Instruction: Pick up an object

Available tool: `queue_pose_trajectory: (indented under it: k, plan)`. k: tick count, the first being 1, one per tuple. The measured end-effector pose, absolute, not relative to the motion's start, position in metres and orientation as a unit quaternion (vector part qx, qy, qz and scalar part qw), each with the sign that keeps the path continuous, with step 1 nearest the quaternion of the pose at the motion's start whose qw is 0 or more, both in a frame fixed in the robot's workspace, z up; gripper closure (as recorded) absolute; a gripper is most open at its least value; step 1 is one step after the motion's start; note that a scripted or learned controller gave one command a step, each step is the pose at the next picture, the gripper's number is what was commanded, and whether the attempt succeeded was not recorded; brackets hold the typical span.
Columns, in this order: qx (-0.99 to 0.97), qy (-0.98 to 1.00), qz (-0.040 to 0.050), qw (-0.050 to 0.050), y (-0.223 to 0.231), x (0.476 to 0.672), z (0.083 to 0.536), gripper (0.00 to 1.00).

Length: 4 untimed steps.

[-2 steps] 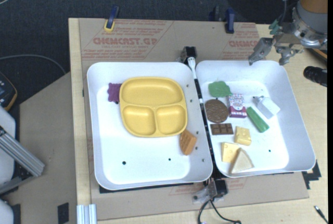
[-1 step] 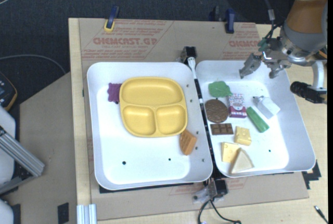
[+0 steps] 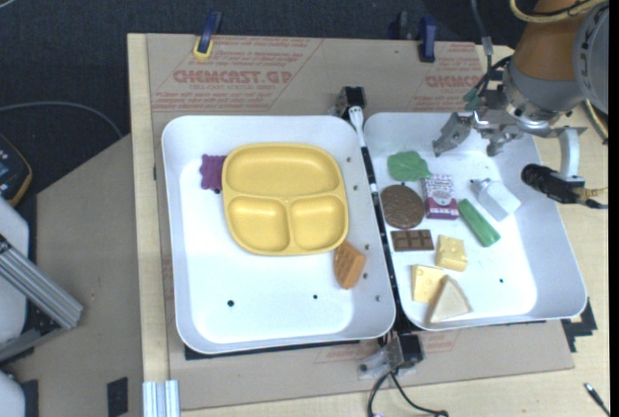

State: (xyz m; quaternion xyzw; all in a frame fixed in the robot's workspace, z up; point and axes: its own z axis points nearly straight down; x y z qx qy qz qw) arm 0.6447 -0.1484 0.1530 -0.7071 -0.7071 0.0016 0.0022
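Note:
My gripper (image 3: 471, 142) hangs open over the back of the right bin (image 3: 551, 260), with nothing between its fingers. Just below and left of it lies a green leaf (image 3: 408, 164). Further forward are a pink and white packet (image 3: 441, 194), a brown round cookie (image 3: 401, 205), a green stick (image 3: 478, 222) and a pale grey block (image 3: 493, 199). A chocolate piece (image 3: 413, 240), a holed cheese cube (image 3: 451, 253) and a cheese wedge (image 3: 426, 282) lie nearer the front.
The left bin (image 3: 193, 280) holds a yellow divided plate (image 3: 285, 197), a purple item (image 3: 211, 171) at the plate's left edge and an orange-brown piece (image 3: 349, 264) near the divider. Clamps (image 3: 204, 38) grip the board's far edge.

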Motion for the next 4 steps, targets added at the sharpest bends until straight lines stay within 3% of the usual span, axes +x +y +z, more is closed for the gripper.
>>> queue_pose_trajectory:
  k: [1,2,3,4]
  plan:
    - [-0.707,-0.707,0.0004,0.002,-0.142,0.637,0.097,0.0]
    - [-0.707,-0.707,-0.0049,-0.002,-0.14,0.641,0.091,0.0]
    - [-0.707,-0.707,-0.0063,-0.004,-0.14,0.643,0.103,1.0]
    - [-0.707,-0.707,-0.0011,-0.002,-0.135,0.641,0.148,1.0]
